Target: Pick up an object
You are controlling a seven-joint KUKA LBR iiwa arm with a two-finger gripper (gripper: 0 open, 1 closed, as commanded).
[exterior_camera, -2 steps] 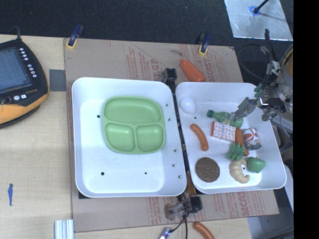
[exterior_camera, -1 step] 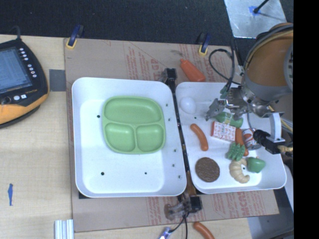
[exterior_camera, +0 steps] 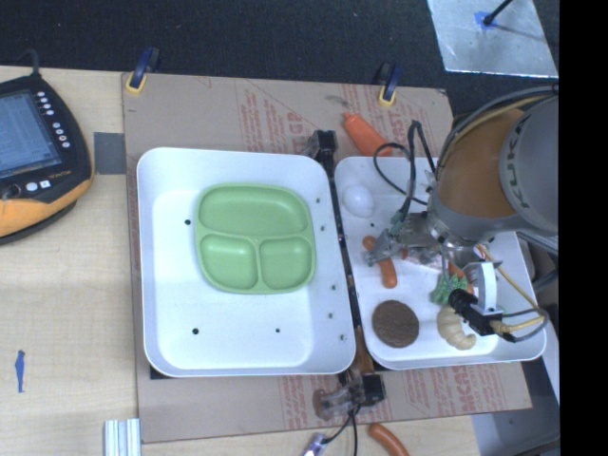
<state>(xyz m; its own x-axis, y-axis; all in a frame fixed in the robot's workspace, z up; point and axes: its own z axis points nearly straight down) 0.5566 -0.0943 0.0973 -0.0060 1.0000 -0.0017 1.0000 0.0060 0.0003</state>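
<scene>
The arm's grey body and orange band (exterior_camera: pixel 480 174) fill the right of the frame and hide much of the right bin (exterior_camera: pixel 418 354); its upper right corner and right wall lie under the wrist and cables. The gripper (exterior_camera: pixel 389 245) reaches down toward the middle left of that bin, a small dark and metallic tangle; whether its fingers are spread or pressed together cannot be told, and nothing is plainly seen between them. Just below it lies a small orange sausage-shaped piece (exterior_camera: pixel 388 272), partly overlapped by the gripper's tip.

Two white bins sit side by side on a brown cardboard sheet (exterior_camera: pixel 275 112), which bears faint red printing too pale to read. The left bin (exterior_camera: pixel 171 340) holds one pale green divided plate (exterior_camera: pixel 255 237) with three compartments. In the right bin I count one white ball (exterior_camera: pixel 358 199) at upper left, one brown round cookie-like disc (exterior_camera: pixel 394 322) at the bottom, one cream croissant-shaped piece (exterior_camera: pixel 456 330) beside it, and a green and orange item (exterior_camera: pixel 446 288) half hidden by cables, its kind unclear.

Outside the bins, one orange carrot-like piece (exterior_camera: pixel 363 134) lies above the right bin, and another orange piece (exterior_camera: pixel 389 439) is cut off at the bottom edge. Two blue and yellow clamps (exterior_camera: pixel 141 69) grip the cardboard's top edge. A teach pendant (exterior_camera: pixel 33 155) sits at upper left, its screen text illegible.
</scene>
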